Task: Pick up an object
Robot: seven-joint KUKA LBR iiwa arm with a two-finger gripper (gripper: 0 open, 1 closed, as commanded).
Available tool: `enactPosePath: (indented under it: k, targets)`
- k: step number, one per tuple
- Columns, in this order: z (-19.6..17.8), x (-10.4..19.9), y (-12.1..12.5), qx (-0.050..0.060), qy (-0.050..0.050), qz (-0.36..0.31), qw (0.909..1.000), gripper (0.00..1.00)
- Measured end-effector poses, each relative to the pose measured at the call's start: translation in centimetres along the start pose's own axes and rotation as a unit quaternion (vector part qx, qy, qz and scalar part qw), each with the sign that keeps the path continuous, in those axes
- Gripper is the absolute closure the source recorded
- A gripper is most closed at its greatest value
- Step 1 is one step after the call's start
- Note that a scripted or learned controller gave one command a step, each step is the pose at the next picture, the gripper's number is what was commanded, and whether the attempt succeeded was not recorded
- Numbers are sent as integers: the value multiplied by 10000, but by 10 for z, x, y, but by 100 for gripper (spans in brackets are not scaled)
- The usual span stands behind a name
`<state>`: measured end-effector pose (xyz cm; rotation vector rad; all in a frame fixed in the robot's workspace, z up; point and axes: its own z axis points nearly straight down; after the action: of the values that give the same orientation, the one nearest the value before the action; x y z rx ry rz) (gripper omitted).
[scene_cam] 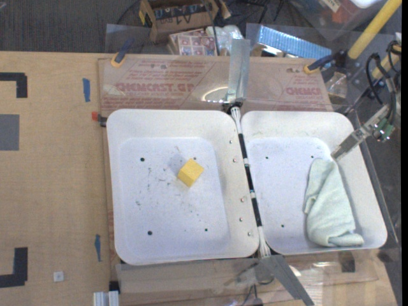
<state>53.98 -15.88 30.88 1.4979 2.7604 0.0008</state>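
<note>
Two white bins sit side by side — the left bin (127, 234) and the right bin (280, 222). One yellow block (190, 173) lies in the left bin. One pale green cloth (329, 203) lies bunched in the right bin. One gripper (341, 148) reaches in at the right bin's far corner — what looks like a single thin finger, though the view there is poor.

one fixed camera above, slanting onto both bins (121, 190).
</note>
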Motion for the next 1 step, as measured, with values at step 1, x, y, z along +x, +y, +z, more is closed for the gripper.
enactPosePath:
  k: [1]
  targets:
    - [-37,120,54,-17,-18,-1035,9946,0]
